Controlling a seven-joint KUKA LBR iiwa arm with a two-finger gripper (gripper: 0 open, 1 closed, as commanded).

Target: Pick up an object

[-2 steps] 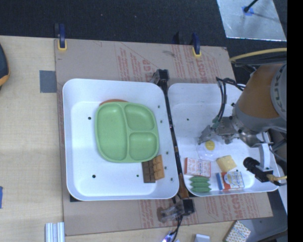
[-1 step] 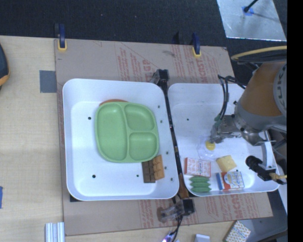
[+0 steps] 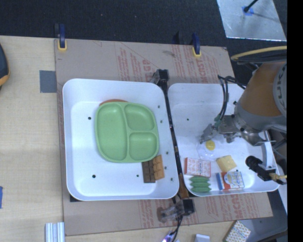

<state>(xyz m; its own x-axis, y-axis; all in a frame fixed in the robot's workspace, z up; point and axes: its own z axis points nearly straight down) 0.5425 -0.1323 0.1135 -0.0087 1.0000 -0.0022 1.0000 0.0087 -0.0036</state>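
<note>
Your end effector [image 3: 212, 133] hangs in the right white bin [image 3: 192, 97], right of centre; I cannot tell its state. Just below lies a small yellow round object [image 3: 210, 145]. Descend straight, centring it.

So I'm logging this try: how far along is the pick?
Nothing looks picked yet. The gripper is low in the right bin, just above a small yellow item, with nothing visibly between its fingers. The green plate lies in the left bin. Grasping and lifting are still left.
</note>
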